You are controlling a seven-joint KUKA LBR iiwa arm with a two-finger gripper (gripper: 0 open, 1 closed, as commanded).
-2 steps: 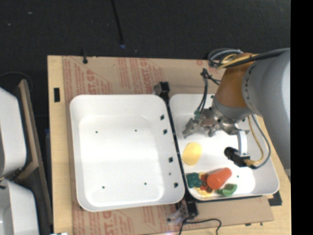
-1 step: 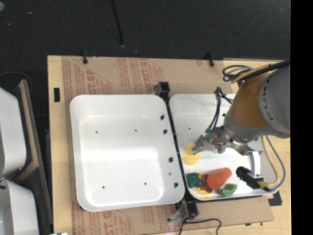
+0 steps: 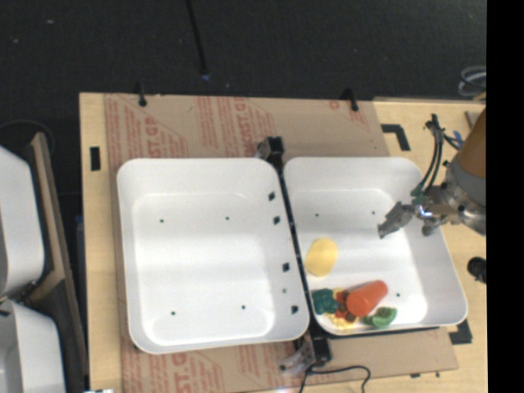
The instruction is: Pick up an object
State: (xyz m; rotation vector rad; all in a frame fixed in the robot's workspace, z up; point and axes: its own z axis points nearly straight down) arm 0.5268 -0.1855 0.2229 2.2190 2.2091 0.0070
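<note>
end effector (image 3: 401,218): over right bin (image 3: 409,178), far-right part, released, grasping nothing | yellow object (image 3: 322,255): on bin floor near divider, left of and nearer the camera than end effector | red object (image 3: 366,296): bin's near edge

Both bins, left bin (image 3: 205,252) and right bin (image 3: 360,195), look like smooth white plastic with a slight sheen. Bench top (image 3: 205,129) is matt cardboard-like sheet, tan, printed red lettering. Yellow object (image 3: 322,255) is smooth, matt. Red object (image 3: 366,297) is smooth, a bit glossy, plastic-like. Gripper (image 3: 399,219) looks metallic grey. Floor (image 3: 286,31) is dark, matt.
</note>
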